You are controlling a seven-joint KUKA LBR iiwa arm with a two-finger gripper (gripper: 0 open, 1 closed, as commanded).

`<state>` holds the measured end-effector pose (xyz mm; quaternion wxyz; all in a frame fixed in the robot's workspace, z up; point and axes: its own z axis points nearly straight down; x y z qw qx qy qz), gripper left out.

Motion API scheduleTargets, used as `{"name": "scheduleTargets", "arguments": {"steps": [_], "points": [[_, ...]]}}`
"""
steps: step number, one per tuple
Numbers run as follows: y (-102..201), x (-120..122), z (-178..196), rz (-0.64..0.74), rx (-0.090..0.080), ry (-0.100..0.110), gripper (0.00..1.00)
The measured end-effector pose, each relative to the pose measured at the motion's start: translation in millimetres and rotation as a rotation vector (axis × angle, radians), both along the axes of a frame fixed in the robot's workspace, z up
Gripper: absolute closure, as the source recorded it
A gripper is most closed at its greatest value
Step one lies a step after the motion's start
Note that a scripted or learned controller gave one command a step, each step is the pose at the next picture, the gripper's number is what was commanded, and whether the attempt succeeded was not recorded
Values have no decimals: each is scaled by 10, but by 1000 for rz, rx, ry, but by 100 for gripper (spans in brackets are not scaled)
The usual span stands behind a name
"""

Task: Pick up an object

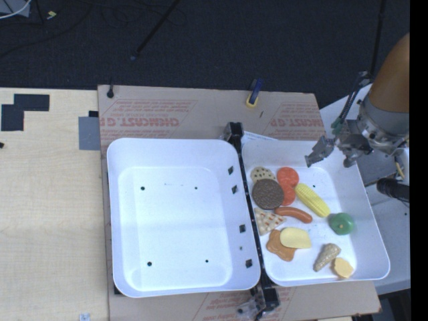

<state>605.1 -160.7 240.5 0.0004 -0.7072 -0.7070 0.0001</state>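
The left bin (127, 179) is a smooth white tray with round corners and a few small dark dots on its floor. Black clips (235, 172) sit along the edge where it meets the right bin (371, 246).

The right bin holds toy food, all lying in one bunch. At its far left is a tan cracker (261, 174), partly hidden under a round dark brown cookie (267, 193). A red tomato slice (288, 179) touches the cookie on the right. Nearer is a waffle (267, 219) with a grid of squares, partly covered. A long red sausage (293, 213) lies just right of it. A pale yellow piece (295, 238) rests on an orange-brown piece (277, 247), hiding most of it; what either one is, I cannot tell. A bumpy yellow corn cob (312, 199) lies tilted. A rough tan cone (326, 256) and a small yellow lump (343, 267) sit near the front. A round green thing (341, 224) is by the right wall.

The gripper (332, 150) hangs over the far right corner of that bin, apart from the food. Its two dark fingers (316, 154) are spread apart with nothing between them. The grey arm (384, 116) is cut off at the right edge.
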Motion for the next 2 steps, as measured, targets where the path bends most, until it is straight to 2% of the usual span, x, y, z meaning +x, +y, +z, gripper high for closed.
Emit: {"name": "scheduleTargets", "arguments": {"steps": [1, 2], "points": [[442, -773, -340, -1, 4, 10, 0], [510, -717, -1523, -3, 4, -10, 0]]}}
